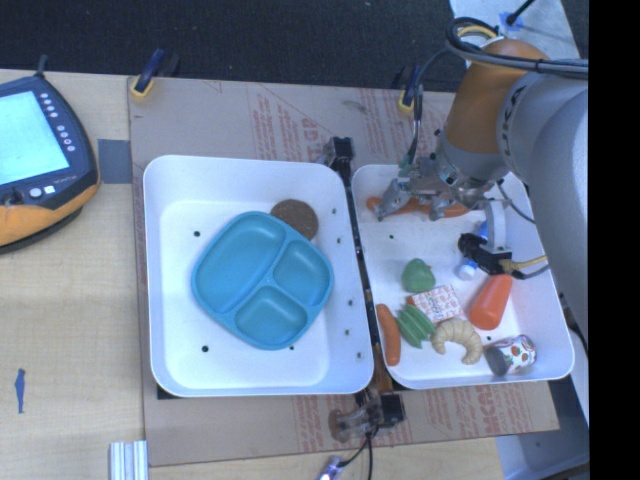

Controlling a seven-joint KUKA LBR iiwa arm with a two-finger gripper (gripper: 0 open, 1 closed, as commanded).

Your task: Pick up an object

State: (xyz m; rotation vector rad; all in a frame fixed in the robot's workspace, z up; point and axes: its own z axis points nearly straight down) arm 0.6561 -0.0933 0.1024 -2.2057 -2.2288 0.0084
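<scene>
The arm [545,118] is a thick, smooth grey tube with a rounded orange band [485,93] above the wrist. Black cables loop over the top of that band, and one runs down its side. The tool [425,200] at the end is dark grey metal, small and angular.

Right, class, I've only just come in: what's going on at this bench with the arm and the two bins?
A grey robot arm with an orange band reaches in from the right, its gripper low over the far end of the right-hand white bin. That bin holds toy food: an orange carrot, a tan croissant, a green pepper. The left-hand white bin holds a blue divided plate and a brown round disc. Nothing looks lifted yet.
</scene>
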